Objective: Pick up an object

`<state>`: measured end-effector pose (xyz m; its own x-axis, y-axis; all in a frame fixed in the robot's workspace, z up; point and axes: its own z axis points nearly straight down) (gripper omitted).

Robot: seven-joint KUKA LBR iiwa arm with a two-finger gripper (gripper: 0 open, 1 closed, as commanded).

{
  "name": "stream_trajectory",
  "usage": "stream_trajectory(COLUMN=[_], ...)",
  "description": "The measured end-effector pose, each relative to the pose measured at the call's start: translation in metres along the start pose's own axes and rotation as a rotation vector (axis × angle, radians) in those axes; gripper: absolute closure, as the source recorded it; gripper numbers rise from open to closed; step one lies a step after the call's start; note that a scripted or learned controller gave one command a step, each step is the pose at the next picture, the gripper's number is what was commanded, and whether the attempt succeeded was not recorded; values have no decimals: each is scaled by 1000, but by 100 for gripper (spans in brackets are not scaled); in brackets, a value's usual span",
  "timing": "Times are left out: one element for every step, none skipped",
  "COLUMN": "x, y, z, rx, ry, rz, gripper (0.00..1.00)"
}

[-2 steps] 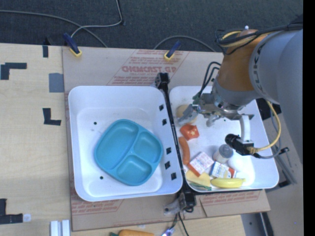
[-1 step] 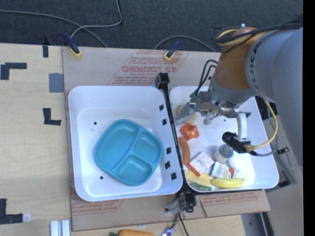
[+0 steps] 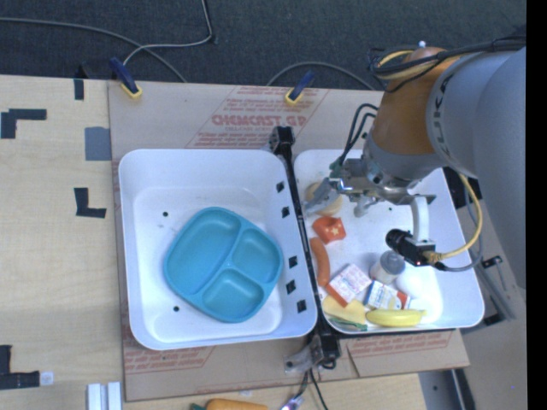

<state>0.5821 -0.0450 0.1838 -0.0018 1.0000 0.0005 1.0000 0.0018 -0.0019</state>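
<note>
My gripper hangs over the upper left part of the right bin, its fingers spread open with nothing seen between them. A pale yellowish item lies right by the left finger. Just below sits a red pepper-like toy, then an orange carrot-like stick along the bin's left wall. Further toward the front lie a red and white box, a small grey-capped bottle, a blue and white carton and a banana.
The left bin holds a blue divided plate. A black divider clip sits between the bins. The arm's grey body and a yellow cable overhang the right bin's far side.
</note>
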Motion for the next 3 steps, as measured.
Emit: stream_trajectory(x=[0, 0, 4], y=[0, 0, 7], z=[0, 0, 0], rx=[0, 0, 0], ry=[0, 0, 1], rz=[0, 0, 0], gripper=[0, 0, 0])
